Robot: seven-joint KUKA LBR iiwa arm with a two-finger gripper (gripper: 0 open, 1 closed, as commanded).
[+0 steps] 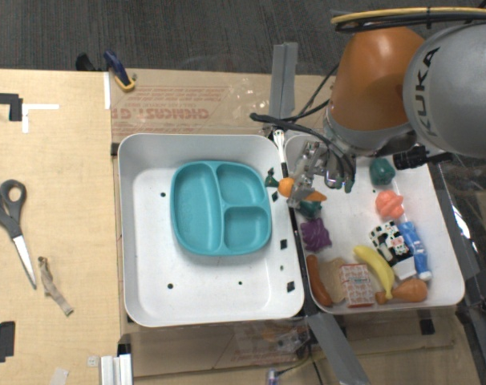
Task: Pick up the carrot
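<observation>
The carrot [285, 186], a small orange piece with a green top, hangs over the rim between the two bins. My gripper [301, 189] reaches down-left from the orange-banded wrist and crosses it. Orange shows on both sides of a finger [305, 184], so the gripper looks shut on the carrot. A dark teal toy [311, 208] lies just under the fingertips in the right bin [443, 239].
The left bin [139, 239] holds a teal divided plate [221, 208]. In the right bin lie purple grapes [314, 235], a sausage [317, 281], toast [337, 277], a banana [377, 269], a blue bottle [415, 249] and a pink fruit [390, 204]. Scissors [10, 215] rest on the bench at left.
</observation>
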